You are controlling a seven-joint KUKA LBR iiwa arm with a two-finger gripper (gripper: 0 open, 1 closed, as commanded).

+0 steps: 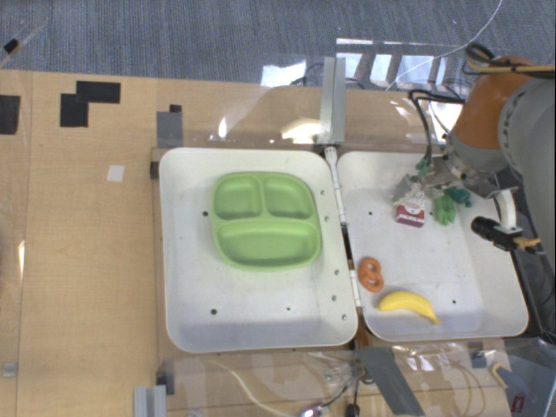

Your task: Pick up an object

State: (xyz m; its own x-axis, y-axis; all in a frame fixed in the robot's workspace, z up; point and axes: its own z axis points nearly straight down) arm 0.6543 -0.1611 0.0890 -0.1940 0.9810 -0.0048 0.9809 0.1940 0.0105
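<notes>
Gripper (pixel 419 183) low in right bin (pixel 486 315), far side, directly over a small red-and-white packet (pixel 411 212); grip state can't be judged. Green toy (pixel 449 205) just beside the packet. Orange pretzel (pixel 371 274) and yellow banana (pixel 408 305) near front. Green divided plate (pixel 264 220) in left bin (pixel 187 311).

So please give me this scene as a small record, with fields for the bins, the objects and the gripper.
left bin: holds a green divided plate
right bin: holds a yellow banana, an orange pretzel, a small red and white item and a green toy
gripper: low over the far part of the right bin, beside the red and white item
grasp: cannot tell from this view
</notes>
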